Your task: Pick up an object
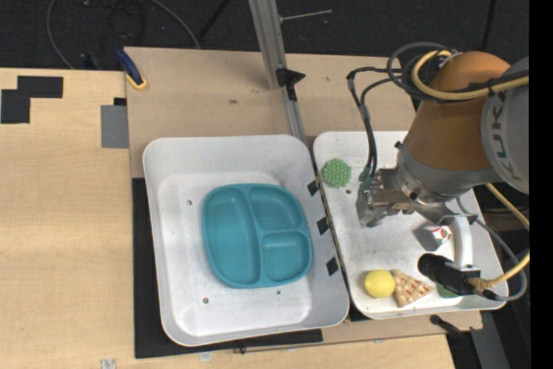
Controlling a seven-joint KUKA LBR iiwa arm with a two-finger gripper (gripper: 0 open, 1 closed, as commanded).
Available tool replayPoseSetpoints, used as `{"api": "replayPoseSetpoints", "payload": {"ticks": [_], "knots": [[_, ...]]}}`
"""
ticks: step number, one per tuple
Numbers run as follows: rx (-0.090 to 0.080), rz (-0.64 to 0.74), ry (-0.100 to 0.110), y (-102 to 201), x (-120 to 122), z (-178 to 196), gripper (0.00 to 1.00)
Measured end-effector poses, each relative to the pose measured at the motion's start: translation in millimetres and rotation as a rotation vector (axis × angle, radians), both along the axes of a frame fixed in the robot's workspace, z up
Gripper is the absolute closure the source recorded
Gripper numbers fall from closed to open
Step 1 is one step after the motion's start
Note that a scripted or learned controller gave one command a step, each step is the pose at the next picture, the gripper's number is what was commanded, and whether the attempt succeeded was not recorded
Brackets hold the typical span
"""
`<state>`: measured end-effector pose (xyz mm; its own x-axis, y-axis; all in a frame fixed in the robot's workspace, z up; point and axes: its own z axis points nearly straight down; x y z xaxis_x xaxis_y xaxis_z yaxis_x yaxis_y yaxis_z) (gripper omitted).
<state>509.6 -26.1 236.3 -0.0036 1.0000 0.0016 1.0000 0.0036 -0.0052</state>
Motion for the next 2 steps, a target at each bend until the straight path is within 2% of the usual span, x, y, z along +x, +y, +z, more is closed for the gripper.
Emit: {"api": "replayPoseSetpoints", "payload": {"ticks": [2], "knots": [[0.000,0.000,-0.003,84,28,3,1.00]]}}
